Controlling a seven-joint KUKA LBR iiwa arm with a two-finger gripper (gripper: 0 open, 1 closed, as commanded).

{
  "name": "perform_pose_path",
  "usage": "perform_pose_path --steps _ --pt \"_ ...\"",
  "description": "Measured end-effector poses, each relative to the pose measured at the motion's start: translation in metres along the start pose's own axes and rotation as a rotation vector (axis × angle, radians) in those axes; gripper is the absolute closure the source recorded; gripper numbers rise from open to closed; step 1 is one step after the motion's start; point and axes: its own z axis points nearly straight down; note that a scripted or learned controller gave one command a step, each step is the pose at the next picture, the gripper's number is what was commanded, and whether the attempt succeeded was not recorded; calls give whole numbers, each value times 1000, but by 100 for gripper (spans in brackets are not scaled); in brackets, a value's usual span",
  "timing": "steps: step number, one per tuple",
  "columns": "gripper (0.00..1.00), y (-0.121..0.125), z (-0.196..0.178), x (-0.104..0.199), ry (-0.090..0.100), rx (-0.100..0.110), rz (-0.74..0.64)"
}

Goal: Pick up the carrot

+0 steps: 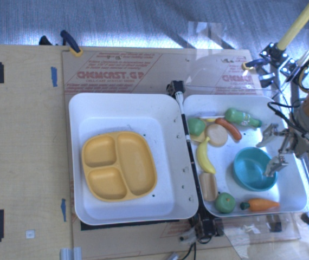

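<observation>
In the right-hand bin (301, 196), near its front edge, you will find the carrot (263, 204) lying flat on the white floor, orange body pointing right and its small green top at the left, just beside a green round fruit (225, 202) and just below the blue bowl (253, 169). Your tool (276, 148) hangs over the right side of that bin, above the bowl's rim, with its two fingers spread apart and nothing between them. The carrot looks like a moulded plastic toy, so expect it to be light, stiff and fairly smooth; it may roll or skid away if you nudge it from one side. Its taper argues for closing across the thick middle of the body, fingers straddling it crosswise, rather than at the thin tip or the leafy stub. The bin wall sits close in front of it and the bowl close behind, so you have little room for the fingers to come down. The other toy foods, a banana (205, 156) and a sausage (228, 128) among them, lie well apart from it.
</observation>
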Motion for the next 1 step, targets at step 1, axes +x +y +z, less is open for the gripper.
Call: perform_pose_path --steps 1 --pt "0 -5 -36 39 0 0 -77"
